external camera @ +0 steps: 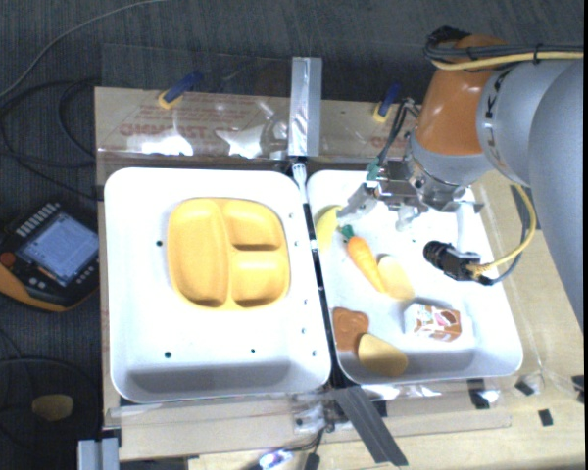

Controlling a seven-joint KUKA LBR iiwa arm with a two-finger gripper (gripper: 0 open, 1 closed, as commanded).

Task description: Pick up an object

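Observation:
My gripper (380, 211) hangs over the back of the right bin (500, 346), open, with nothing between its fingers. Just below and left of it lies an orange carrot (362, 258) with a green top. A pale yellow piece (395, 277) rests against the carrot's right side. A banana piece (325, 223) lies by the bin's left wall. Toward the front sit a brown cookie-like item (349, 326), a tan wedge (382, 354) and a small printed carton (434, 321).
The left bin (137, 360) holds a yellow divided plate (227, 253). A black connector with a yellow cable (451, 258) hangs from the wrist over the right bin. The grey arm (554, 145) covers the right side. A handheld pendant (44, 253) lies off the bench at left.

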